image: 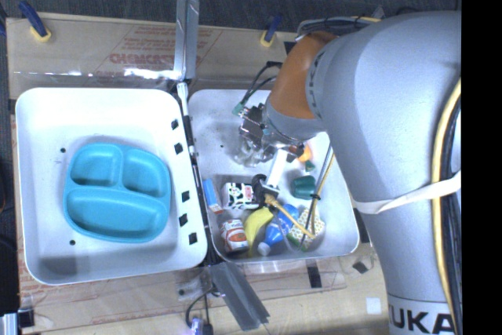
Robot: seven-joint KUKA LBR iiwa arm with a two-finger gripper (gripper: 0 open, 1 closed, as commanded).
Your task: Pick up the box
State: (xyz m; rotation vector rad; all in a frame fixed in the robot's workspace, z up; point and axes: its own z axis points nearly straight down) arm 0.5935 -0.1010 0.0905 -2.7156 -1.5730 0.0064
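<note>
The hand hangs low in the right bin, toward 12 o'clock; its spread cannot be told. The box lies at 6 o'clock among the clutter. Judged: approach step; next, shift down over the box.

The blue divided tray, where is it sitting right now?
In the camera view, the blue divided tray lies flat in the left bin, about centred, across the divider from the cluttered right bin where the gripper is.
</note>
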